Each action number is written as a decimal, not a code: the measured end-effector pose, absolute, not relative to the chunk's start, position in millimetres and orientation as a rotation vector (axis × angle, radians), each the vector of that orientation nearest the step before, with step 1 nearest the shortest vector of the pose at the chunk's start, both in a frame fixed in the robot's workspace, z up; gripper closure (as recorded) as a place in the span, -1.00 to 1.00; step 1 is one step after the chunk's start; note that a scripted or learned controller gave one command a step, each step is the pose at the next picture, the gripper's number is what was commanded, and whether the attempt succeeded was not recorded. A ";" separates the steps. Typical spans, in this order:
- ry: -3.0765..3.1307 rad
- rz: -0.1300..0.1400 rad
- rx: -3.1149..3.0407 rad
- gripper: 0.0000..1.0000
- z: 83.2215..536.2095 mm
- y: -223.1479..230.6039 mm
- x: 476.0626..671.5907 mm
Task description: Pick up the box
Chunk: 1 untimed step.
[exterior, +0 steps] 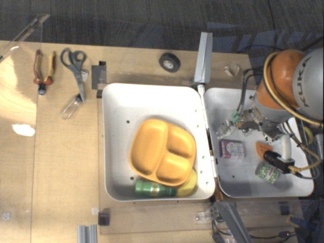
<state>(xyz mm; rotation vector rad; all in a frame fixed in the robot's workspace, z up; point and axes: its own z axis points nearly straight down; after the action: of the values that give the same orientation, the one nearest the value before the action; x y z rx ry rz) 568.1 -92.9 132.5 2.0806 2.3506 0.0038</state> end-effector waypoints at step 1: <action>2.466 0.037 1.873 -1.00 99.8 -96.3 525.5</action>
<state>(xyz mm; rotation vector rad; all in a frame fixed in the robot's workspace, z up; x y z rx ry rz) 525.5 -96.3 99.8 1.8735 2.4660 0.0367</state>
